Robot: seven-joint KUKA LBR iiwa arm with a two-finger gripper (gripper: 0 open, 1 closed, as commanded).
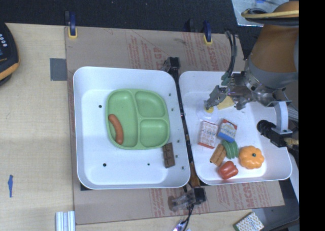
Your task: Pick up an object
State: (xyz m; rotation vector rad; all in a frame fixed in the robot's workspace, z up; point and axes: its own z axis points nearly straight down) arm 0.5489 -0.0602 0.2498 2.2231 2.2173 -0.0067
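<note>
My gripper (227,99) is low over the back of the right bin (264,176). Its fingers stand open, astride a yellow toy piece (225,103) that lies on the bin floor. In front of it lie a white and red packet (207,133), a blue and red packet (227,129), a green vegetable (231,149), a brown stick-shaped item (218,154), a red pepper (228,170) and an orange pumpkin (251,157).
The left bin (89,169) holds a green divided plate (147,107) with a sausage (116,128) on it, and a brown block (168,155) near its right wall. A black fitting (271,132) juts over the right bin's right side. The arm's grey body (271,67) looms at the back right.
</note>
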